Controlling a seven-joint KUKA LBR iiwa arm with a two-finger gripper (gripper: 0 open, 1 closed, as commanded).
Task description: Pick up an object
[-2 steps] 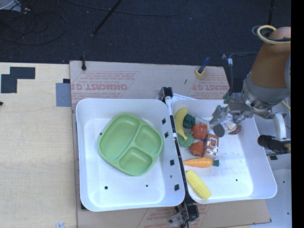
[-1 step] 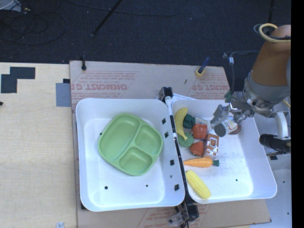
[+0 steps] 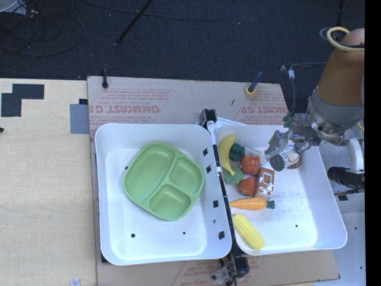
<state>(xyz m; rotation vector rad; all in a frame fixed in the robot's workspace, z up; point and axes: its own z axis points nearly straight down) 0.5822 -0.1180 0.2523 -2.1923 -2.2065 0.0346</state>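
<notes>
Both white bins point(image 3: 119, 159) look like smooth, slightly glossy plastic. The green divided plate point(image 3: 164, 180) in the left bin is matt plastic. The toy corn point(image 3: 247, 231), carrot point(image 3: 249, 204) and banana point(image 3: 225, 152) look like glossy plastic. Printed brown cardboard point(image 3: 178, 103) lies beneath.
</notes>
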